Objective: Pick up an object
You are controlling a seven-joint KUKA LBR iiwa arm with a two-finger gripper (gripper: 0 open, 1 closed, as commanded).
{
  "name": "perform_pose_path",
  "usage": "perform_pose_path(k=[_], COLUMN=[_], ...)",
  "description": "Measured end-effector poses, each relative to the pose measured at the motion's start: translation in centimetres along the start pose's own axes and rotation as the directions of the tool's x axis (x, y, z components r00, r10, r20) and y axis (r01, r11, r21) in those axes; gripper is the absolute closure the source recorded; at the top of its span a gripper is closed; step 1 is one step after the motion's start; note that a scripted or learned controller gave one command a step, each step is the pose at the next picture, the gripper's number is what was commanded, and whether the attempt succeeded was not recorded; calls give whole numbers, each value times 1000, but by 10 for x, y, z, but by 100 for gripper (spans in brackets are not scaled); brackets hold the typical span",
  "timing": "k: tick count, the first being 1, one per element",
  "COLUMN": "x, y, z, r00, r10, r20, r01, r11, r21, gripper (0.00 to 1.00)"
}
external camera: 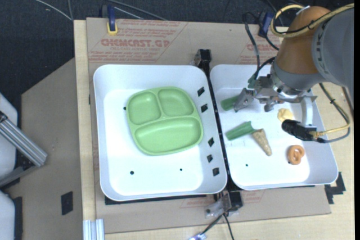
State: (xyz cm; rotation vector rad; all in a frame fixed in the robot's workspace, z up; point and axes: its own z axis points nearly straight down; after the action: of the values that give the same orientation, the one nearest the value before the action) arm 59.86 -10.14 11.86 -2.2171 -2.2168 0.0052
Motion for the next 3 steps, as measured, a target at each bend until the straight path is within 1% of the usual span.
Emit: perform_pose_path(k=[1,2,3], x=[1,1,6], y=[0,1,8], z=[36,22,-40], r00=[1000,1000,1000], r10=[0,1,-2], r20=[0,0,3], r01=[0,-1,2], r11=[1000,1000,1000], r21=[-2,-6,-14], gripper=[0,100,100])
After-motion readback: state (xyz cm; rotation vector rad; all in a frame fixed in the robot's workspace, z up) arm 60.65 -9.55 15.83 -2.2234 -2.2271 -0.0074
